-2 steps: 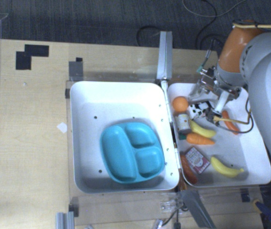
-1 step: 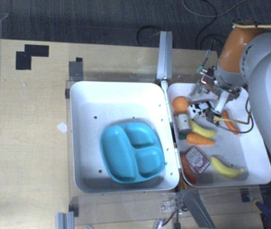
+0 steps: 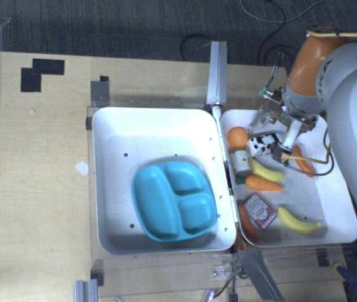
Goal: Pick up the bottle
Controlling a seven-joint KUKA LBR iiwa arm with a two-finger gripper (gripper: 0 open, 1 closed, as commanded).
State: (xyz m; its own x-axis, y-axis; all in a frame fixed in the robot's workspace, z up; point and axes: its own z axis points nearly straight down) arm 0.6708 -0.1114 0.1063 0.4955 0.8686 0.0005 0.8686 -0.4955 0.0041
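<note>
The small bottle (image 3: 240, 162) lies in the right bin (image 3: 339, 228) close to its left wall, with a grey label and a pale cap, just below an orange (image 3: 236, 136). My gripper (image 3: 268, 141) hangs low over the back of that bin, to the right of and a little behind the bottle. It is open, its fingers spread above a black-and-white spotted item (image 3: 258, 148). Nothing is held between them, and the bottle is untouched.
Around the bottle lie a banana (image 3: 267, 170), a carrot (image 3: 263, 183), a red box (image 3: 260, 211), a second banana (image 3: 298, 221) and another carrot (image 3: 302, 162). The left bin (image 3: 112, 168) holds a blue divided plate (image 3: 174, 201). The arm's bulk covers the right side.
</note>
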